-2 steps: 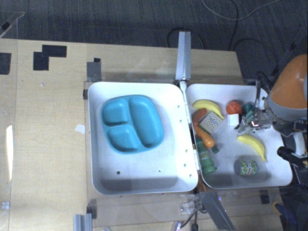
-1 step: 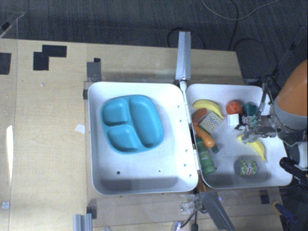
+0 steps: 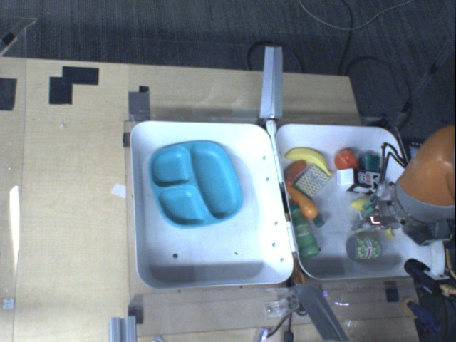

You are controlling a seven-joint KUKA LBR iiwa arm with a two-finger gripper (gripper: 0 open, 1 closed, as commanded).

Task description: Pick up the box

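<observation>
The box (image 3: 312, 181) is a small flat carton with a speckled, checked face. It lies tilted in the upper left of the right bin (image 3: 335, 266), just below a banana (image 3: 308, 157) and against a reddish-orange piece (image 3: 295, 171). My gripper (image 3: 375, 217) hangs low over the right side of that bin, well to the right of the box and apart from it. It is just above a round green-patterned can (image 3: 365, 248) and beside a small yellow item (image 3: 359, 205). The orange band of the arm (image 3: 429, 173) rises behind it.
An orange carrot-like piece (image 3: 304, 204) and a green bottle (image 3: 306, 235) lie along the right bin's left wall. A red ball (image 3: 345, 158), a teal item (image 3: 369, 161) and a small white pack (image 3: 363, 180) sit at the back. A blue divided plate (image 3: 195, 182) lies in the left bin (image 3: 214, 262).
</observation>
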